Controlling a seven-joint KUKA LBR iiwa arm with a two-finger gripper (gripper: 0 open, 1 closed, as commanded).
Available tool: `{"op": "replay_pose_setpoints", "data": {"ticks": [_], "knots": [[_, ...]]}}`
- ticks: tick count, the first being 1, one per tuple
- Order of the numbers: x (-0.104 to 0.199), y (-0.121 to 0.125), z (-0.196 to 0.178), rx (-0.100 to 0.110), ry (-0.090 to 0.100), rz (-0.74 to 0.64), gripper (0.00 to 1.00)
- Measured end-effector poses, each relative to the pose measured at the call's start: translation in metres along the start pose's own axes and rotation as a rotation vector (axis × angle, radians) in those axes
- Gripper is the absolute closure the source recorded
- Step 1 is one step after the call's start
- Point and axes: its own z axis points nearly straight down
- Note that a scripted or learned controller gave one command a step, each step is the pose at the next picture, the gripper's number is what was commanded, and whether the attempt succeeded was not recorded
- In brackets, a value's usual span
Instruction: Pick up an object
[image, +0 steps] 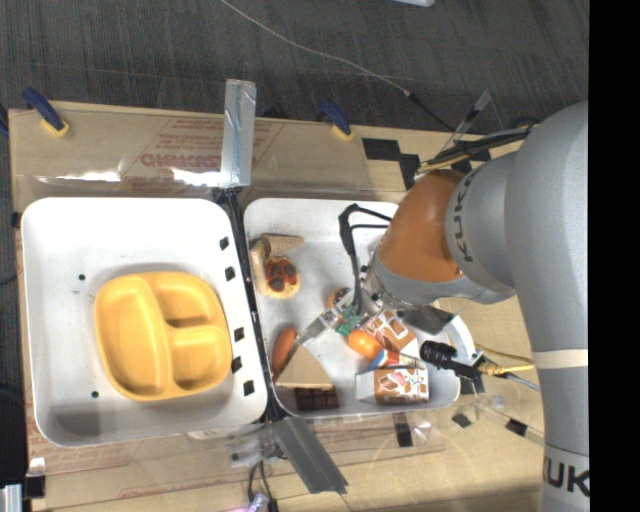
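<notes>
My gripper (330, 322) is low in the right bin (310, 215), under the arm's orange band (425, 240). It sits among the toy foods, just right of a reddish sausage (285, 348) and just left of a small orange piece (362, 344). Further left lie a round pastry with red topping (279, 277) and a tan cone (281, 243). A tan wedge (305, 374) and a dark chocolate bar (318, 401) sit near the front wall. A printed carton (401, 384) lies at the front right. The arm hides the bin's right part.
The left bin (60, 240) holds a yellow divided tray (160, 330). A taped ridge (240, 290) separates the two bins. Another printed box (392, 328) lies partly under the wrist. Cables (350, 235) loop off the wrist over the right bin.
</notes>
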Motion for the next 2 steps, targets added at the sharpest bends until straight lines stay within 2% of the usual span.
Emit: {"op": "replay_pose_setpoints", "data": {"ticks": [1, 2], "knots": [[-0.002, 0.002, -0.011, -0.005, -0.007, -0.006, 1.00], [0.034, 0.052, -0.123, -0.007, -0.004, 0.073, 1.00]]}}
